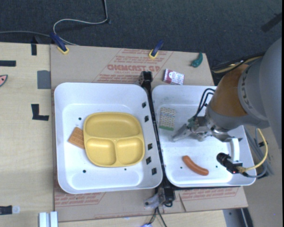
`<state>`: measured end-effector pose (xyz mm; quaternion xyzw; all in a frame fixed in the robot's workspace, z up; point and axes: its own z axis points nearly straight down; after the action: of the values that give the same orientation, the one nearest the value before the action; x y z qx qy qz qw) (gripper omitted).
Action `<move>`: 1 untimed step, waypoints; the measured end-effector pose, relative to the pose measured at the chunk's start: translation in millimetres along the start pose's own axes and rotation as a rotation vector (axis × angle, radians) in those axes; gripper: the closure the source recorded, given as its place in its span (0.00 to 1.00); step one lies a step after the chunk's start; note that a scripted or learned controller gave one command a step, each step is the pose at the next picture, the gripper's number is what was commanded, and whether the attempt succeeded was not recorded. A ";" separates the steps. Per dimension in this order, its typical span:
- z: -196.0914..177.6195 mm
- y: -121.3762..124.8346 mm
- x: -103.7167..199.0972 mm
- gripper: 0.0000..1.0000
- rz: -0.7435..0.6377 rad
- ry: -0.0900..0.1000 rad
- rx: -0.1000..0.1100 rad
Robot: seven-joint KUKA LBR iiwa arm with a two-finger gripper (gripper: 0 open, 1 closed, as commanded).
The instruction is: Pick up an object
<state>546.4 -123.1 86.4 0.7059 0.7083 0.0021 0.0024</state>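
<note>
Reading "CHEMCAST" on cardboard, claw state unclear, above right bin, near sausage

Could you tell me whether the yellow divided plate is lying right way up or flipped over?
Right way up: the yellow plate in the left bin shows its three hollow compartments facing the camera.

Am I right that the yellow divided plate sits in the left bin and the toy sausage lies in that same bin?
Not quite: the camera view shows the sausage in the right bin; the yellow divided plate does sit in the left bin.
</note>
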 end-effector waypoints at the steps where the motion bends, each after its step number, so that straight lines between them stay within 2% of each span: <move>1: -0.2 -34.1 15.9 0.00 0.003 -0.002 0.001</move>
<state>512.3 -107.3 86.3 0.7071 0.7071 0.0011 0.0029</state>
